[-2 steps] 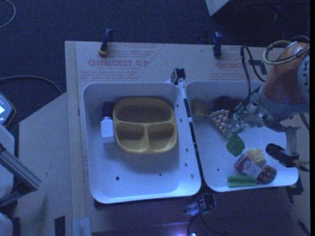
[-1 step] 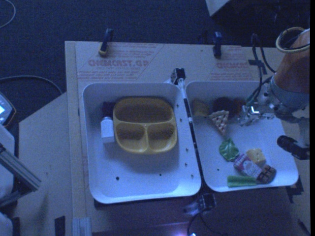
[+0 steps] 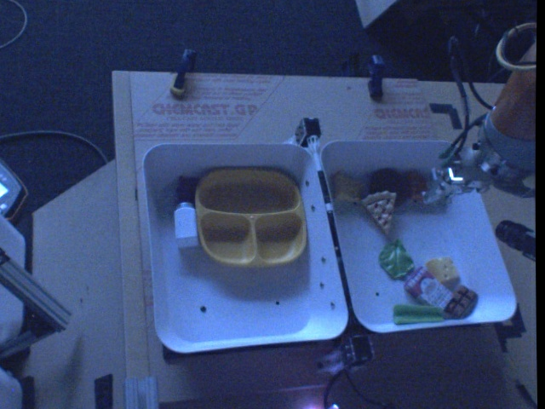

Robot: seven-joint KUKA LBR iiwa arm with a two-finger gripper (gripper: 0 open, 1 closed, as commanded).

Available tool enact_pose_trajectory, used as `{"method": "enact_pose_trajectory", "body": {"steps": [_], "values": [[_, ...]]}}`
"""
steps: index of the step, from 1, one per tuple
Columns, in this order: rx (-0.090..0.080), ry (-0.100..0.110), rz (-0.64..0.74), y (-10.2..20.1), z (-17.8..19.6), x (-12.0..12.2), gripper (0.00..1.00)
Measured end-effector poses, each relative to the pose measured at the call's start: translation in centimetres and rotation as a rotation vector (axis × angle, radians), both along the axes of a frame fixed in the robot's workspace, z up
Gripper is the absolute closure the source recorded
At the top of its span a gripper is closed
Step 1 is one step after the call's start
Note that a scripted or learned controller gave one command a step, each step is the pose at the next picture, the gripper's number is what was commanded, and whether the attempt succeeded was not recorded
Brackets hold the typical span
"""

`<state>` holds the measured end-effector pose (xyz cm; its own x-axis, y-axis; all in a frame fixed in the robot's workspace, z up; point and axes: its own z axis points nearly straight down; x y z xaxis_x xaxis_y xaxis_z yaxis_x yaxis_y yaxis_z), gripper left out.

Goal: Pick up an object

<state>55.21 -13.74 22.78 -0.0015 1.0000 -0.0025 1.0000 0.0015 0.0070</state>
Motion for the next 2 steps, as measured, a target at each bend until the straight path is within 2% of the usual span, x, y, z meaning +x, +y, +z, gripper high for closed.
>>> {"method": "enact_pose_trajectory", "body": {"steps": [1, 2], "values": [[0.003, 0.002, 0.005, 5.1, 0.8, 0.8, 1.0], [0.002, 0.004, 0.002, 6.8, 0.4, 1.4, 1.0]]}}
